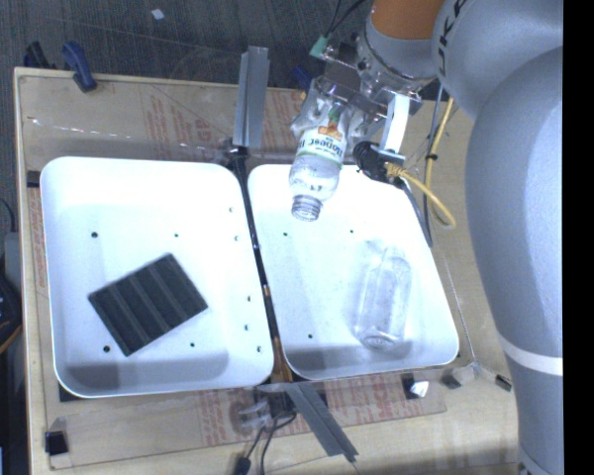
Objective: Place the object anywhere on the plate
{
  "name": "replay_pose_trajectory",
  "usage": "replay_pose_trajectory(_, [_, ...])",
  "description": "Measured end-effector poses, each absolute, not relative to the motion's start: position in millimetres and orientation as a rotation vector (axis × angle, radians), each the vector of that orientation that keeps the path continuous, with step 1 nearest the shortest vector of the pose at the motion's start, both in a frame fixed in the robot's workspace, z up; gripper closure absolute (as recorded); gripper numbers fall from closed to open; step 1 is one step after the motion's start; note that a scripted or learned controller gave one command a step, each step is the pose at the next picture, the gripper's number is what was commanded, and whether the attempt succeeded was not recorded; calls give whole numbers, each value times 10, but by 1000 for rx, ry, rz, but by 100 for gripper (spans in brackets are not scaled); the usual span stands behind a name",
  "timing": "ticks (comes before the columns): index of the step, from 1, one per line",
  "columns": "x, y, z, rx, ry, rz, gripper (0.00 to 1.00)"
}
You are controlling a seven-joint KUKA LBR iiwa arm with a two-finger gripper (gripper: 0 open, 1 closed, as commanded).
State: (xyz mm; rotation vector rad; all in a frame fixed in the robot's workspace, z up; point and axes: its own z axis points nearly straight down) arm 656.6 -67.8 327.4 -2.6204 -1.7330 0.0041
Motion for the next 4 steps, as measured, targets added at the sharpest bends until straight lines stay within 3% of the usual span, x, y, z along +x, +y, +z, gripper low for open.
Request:
replay_pose_trajectory(1, [6556,-1040,2210,-2824,-1364,11,100])
replay_pose_trajectory(2, [6476,-971,2180,-2772,-1464,11,100])
replay_pose_trajectory(3, [6560,-783,2322,-2795,-1426,6,100])
replay_pose_trajectory(4, [6561,-783,2324,-2796,-1426,5,0])
